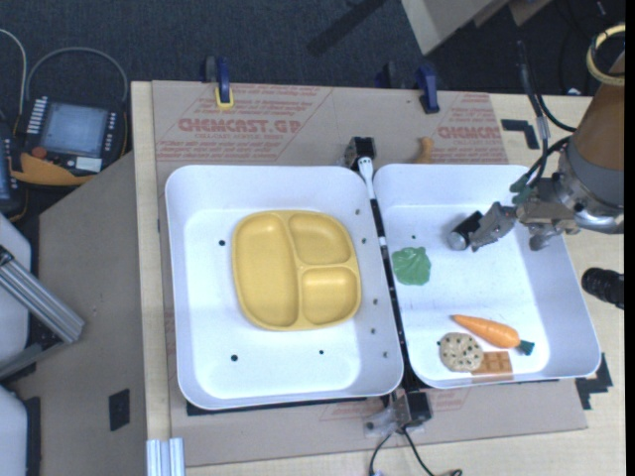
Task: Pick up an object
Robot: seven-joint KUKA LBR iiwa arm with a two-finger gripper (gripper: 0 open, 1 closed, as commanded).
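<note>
jaws (apart or together, cannot tell) over right bin (437, 198), carrot (484, 330) well apart.

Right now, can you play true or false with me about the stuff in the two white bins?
1. The yellow plate sits in the bin on the picture's left. True.
2. The carrot lies on the yellow plate. False: the carrot lies in the bin on the picture's right.
3. The green toy is in the same bin as the carrot. True.
4. The cookie sits on top of the green toy. False: the cookie lies apart from it, next to a brown cracker and just below the carrot in the picture.
</note>
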